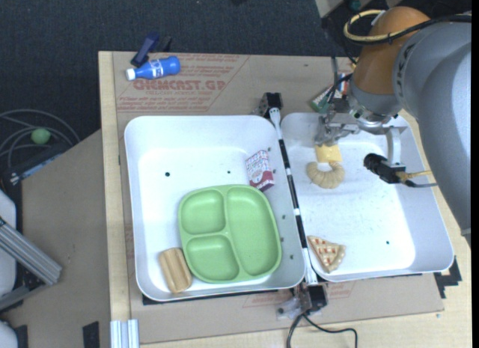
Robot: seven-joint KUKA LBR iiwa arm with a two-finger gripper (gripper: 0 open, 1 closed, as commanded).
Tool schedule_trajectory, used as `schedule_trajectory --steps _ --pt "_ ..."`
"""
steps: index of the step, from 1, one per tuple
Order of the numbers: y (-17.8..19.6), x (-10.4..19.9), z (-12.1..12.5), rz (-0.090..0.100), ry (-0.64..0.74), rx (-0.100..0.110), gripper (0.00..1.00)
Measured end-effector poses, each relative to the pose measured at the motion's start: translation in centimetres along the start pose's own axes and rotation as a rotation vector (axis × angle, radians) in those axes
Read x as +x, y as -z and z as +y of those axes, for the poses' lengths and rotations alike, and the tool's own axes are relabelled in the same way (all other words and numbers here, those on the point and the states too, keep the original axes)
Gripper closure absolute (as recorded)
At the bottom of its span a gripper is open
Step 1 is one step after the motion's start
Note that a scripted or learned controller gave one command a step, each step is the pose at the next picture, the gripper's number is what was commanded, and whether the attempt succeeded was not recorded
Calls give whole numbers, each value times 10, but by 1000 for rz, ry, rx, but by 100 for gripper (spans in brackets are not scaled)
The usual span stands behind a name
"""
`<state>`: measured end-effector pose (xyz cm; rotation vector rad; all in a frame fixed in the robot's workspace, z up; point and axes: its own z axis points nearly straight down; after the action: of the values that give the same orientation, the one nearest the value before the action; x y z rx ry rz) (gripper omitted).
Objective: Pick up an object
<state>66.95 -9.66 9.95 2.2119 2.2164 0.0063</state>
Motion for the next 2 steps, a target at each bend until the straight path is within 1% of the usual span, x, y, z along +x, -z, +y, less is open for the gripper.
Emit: schedule_trajectory --steps 1,2 --pt "-2 0 -1 0 0 4 0" --pt "-15 4 -12 5 -3 12 0"
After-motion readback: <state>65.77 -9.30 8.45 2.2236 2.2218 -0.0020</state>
